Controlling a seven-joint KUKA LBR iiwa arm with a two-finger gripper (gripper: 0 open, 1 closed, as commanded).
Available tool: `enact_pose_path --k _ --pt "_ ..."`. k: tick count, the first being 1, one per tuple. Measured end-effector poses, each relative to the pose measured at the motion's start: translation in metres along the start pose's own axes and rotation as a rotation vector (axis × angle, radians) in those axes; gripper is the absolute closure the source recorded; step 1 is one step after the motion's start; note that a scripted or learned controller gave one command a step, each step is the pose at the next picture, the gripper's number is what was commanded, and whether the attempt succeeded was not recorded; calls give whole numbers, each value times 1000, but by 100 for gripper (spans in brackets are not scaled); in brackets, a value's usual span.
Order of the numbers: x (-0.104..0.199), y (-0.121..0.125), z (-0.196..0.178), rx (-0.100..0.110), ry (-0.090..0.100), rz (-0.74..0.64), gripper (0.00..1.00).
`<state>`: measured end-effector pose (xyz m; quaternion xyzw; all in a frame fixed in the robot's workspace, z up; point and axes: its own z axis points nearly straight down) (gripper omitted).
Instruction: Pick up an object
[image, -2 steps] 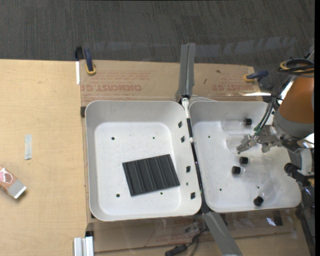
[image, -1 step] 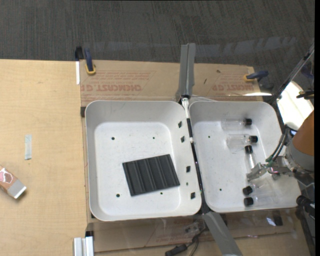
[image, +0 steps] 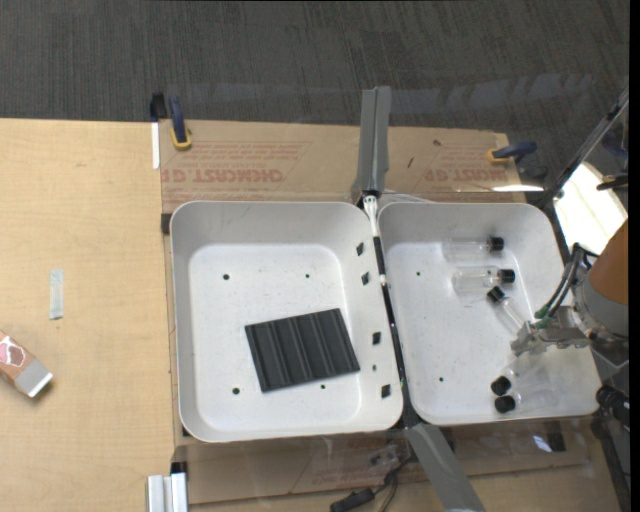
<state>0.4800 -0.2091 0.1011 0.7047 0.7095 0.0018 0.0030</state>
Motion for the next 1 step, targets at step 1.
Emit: enact_pose_path --k 1 --pt "26 35 -90 8 1 1 100"
